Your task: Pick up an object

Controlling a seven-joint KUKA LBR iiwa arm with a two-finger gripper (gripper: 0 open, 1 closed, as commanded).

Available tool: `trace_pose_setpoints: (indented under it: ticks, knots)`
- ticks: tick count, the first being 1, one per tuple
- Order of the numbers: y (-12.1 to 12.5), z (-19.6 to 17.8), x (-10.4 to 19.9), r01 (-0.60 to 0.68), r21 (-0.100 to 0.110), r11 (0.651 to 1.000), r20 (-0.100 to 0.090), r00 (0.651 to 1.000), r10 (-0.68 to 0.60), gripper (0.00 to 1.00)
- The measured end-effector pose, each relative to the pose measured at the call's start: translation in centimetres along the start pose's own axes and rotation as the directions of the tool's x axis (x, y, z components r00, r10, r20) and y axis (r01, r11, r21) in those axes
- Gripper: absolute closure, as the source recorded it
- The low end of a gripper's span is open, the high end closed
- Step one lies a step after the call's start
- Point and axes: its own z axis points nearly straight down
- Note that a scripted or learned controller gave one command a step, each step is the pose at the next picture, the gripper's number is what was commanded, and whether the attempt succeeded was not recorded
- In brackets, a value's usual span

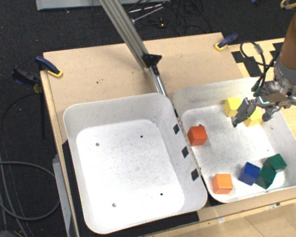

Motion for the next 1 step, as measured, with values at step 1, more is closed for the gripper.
trace_pose_setpoints:
  ticks: [1]
  knots:
    - [0.07,-0.22,-0.02,-0.002,-0.004,1.0,0.001,1.0,0.002,0.0]
